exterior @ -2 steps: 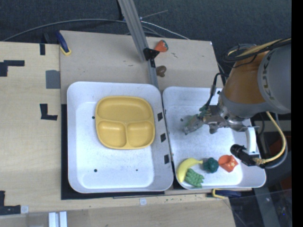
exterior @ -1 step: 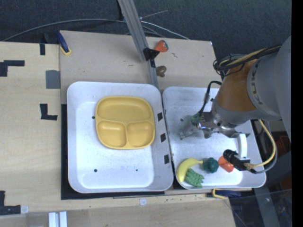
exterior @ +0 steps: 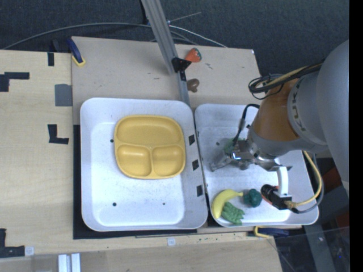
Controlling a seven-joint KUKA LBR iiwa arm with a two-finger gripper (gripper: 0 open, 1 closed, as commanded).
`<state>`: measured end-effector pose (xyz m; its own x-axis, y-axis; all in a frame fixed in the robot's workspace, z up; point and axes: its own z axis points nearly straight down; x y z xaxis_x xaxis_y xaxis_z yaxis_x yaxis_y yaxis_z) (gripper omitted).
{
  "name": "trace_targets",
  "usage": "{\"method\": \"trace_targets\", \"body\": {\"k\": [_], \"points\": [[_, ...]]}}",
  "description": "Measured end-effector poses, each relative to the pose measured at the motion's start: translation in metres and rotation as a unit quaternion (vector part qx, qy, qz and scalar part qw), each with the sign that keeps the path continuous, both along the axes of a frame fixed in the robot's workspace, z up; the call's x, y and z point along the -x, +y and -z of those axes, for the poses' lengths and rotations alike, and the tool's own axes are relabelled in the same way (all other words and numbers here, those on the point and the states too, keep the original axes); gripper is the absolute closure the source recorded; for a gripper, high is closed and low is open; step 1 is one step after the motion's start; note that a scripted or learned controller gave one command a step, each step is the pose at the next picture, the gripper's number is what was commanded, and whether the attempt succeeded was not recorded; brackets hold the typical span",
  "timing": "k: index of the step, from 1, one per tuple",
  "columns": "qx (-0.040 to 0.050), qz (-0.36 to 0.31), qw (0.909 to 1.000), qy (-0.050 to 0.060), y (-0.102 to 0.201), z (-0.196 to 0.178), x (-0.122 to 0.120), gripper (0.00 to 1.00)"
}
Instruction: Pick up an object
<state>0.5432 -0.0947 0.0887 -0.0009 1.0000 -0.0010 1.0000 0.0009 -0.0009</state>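
Observation:
My gripper (exterior: 224, 155) hangs low over the middle of the right bin (exterior: 215, 120), reaching in from the right under the orange-banded wrist. A small greenish thing (exterior: 228, 146) shows right at its tip; whether it is held is unclear. At the bin's front edge lie a yellow banana (exterior: 223, 198), a light green knobbly toy (exterior: 232, 213) and a dark green round piece (exterior: 252, 198), all a short way in front of the gripper. A yellow divided plate (exterior: 150, 146) rests in the left bin (exterior: 93, 169).
A grey pole (exterior: 161, 27) slants down to the bins' back edge with an orange clip (exterior: 193, 54) beside it. Cables and a black-and-red connector (exterior: 273, 196) hang by the arm at the right bin's front right. The bins' shared wall (exterior: 198, 169) runs between them.

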Motion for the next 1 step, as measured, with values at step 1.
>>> {"method": "trace_targets", "body": {"k": [1], "points": [[-0.0008, 0.0, 1.0, 0.001, 0.0007, -0.0104, 0.0002, 1.0]]}}
